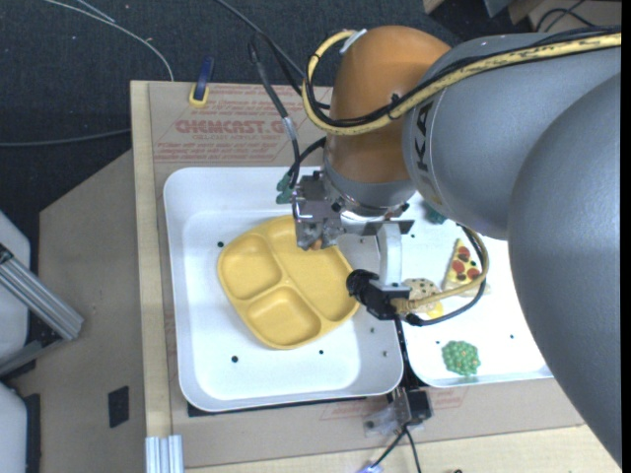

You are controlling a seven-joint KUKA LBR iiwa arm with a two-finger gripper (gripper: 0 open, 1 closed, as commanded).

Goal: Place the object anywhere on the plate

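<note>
Camera view looks down on a yellow divided plate [281,289] lying in the left bin [187,264], with the arm [493,116] reaching across from the right. Its hand [314,227] hangs over the plate's upper edge, wrist pointing straight down, but the orange joint above hides much of it, and whether anything is held there I cannot tell, nor whether it is apart or together.

In the right bin [493,363] lie a pizza slice toy [461,264], a small spotted piece [421,288] and a green leafy toy [460,357], all well apart from the plate. Which of them is the task's object is unclear.

My judgement is that this is either the release over the plate or an approach that carries nothing. The next move calls for confirming a grip, then lowering over a plate compartment and letting go.
</note>
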